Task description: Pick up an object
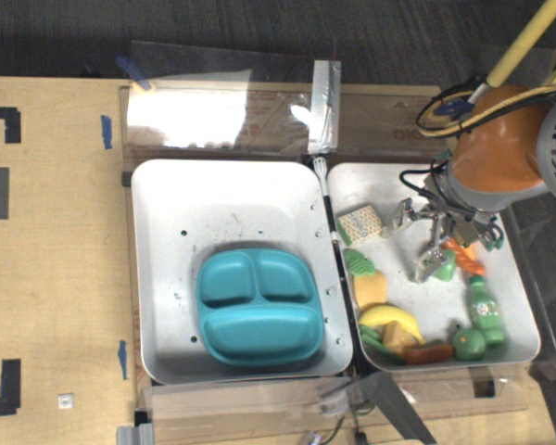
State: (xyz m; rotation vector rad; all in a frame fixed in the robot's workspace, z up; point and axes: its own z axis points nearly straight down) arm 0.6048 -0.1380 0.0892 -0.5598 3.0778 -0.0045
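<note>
**Gripper low in the right bin among toy food**

Camera view: the gripper [433, 262] hangs in the right bin [524, 290], its metal fingers blurred; whether they are spread or closed cannot be made out. An orange carrot-like toy [465, 256] lies just beside it, partly hidden. Left sits a tan waffle-textured block [360, 222]; below-left, a banana [390, 319]. The left bin [167, 202] holds a smooth teal divided plate [258, 306].
</note>
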